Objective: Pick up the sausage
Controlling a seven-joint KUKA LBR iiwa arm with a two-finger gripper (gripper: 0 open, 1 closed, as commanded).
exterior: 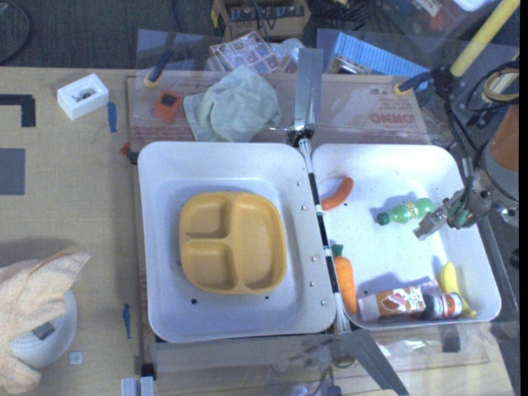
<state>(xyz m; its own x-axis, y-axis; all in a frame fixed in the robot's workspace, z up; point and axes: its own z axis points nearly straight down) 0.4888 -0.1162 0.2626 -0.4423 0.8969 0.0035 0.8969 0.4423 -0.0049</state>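
The sausage point(337, 193), orange-red and slightly curved, lies at the upper left of the right bin point(388, 159), close to the divider between the bins. My gripper point(439, 219) hangs over the right side of that bin, well to the right of the sausage and a little lower in the view. It sits just beside the cap end of a green bottle point(403, 212). Nothing shows in its grasp.
The right bin also holds a carrot point(344, 283), a ketchup bottle point(410, 304) and a banana point(453, 284) along its near edge. A yellow divided plate point(233, 242) sits in the left bin point(157, 172). Cloth and clutter lie behind the bins.
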